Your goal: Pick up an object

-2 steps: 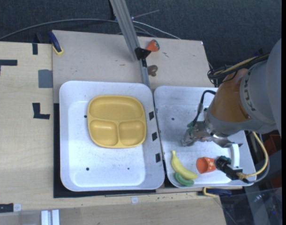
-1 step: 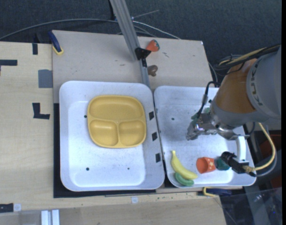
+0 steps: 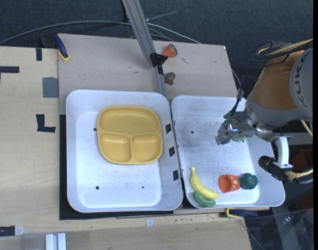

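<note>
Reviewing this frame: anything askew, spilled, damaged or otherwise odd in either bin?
Nothing stands out. The yellow divided plate lies flat in the left bin. The banana, orange cup and dark green object cluster at the right bin's near edge, the cup on its side.

Bench on dark carpet
Light wood bench fills left; dark blue-grey floor across top, cables trailing.

1. Even, fairly bright overhead light; the white bins show no harsh glare.
2. Shadows are soft and short, faint beneath the yellow plate.
3. Overall softness and mild grain blur fine detail.
</note>
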Motion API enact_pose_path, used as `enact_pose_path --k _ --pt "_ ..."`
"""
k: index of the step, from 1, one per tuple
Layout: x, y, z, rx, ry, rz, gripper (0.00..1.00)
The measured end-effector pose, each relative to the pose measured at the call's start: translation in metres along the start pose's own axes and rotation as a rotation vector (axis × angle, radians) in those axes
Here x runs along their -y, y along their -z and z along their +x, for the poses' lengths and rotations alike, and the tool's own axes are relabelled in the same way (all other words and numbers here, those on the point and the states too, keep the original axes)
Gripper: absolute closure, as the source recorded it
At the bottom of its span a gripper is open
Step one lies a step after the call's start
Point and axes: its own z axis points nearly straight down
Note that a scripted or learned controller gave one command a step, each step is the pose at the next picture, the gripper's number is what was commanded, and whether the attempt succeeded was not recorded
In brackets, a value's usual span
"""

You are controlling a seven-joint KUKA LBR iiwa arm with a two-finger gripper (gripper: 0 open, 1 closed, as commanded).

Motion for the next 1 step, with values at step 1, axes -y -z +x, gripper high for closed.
enact_pose_path --k 1 --pt "-0.001 0.0331 0.0002 0.0 0.0 0.002 1.0"
